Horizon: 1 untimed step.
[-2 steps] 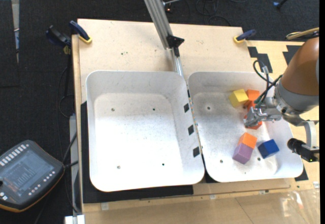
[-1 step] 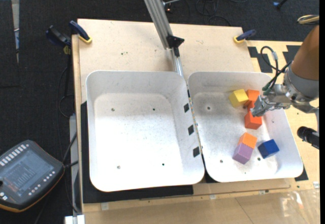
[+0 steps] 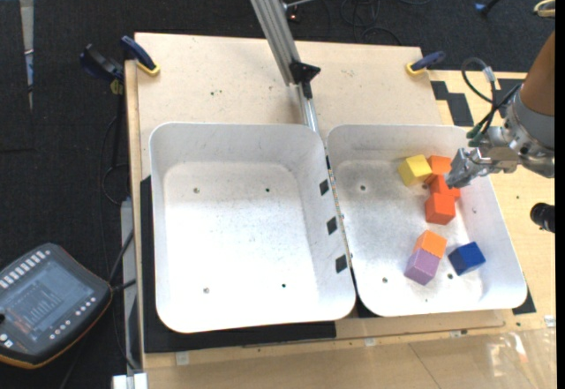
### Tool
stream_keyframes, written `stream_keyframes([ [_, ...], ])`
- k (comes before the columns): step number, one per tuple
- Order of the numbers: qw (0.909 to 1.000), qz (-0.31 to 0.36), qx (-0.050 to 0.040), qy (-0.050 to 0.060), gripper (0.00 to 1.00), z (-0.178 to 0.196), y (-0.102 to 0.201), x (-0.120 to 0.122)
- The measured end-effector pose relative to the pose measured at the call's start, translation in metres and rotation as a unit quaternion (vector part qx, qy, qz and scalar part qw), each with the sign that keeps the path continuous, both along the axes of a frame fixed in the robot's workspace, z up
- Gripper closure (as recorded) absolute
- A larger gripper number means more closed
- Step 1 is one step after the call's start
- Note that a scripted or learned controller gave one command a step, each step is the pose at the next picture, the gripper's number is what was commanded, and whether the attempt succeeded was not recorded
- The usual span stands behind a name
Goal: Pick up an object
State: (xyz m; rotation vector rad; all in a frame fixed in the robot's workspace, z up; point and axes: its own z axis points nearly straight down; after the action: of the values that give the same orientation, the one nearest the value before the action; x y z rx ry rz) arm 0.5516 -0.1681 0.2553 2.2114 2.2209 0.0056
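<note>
In the right bin (image 3: 380,295) lie several small blocks. A yellow cube (image 3: 414,170) sits near the back, with an orange block (image 3: 440,166) just to its right. A taller red-orange block (image 3: 440,202) stands in front of them. Nearer the front are a small orange cube (image 3: 433,243), a purple cube (image 3: 423,266) touching it, and a blue cube (image 3: 466,258). My gripper (image 3: 459,174) reaches in from the right and hangs low over the orange and red-orange blocks. I see nothing held.
The left bin (image 3: 177,202) stands beside the right one, sharing a middle wall. A metal pole (image 3: 269,12) slants over the bench's back. Blue-and-yellow clamps (image 3: 139,54) grip the board's back corners. A teach pendant (image 3: 44,303) lies at the lower left.
</note>
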Motion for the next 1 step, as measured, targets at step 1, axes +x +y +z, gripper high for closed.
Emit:
stream_keyframes([
  [1,1.0000,0.002,0.0021,0.004,1.00,-0.0124,0.0477,0.0118],
])
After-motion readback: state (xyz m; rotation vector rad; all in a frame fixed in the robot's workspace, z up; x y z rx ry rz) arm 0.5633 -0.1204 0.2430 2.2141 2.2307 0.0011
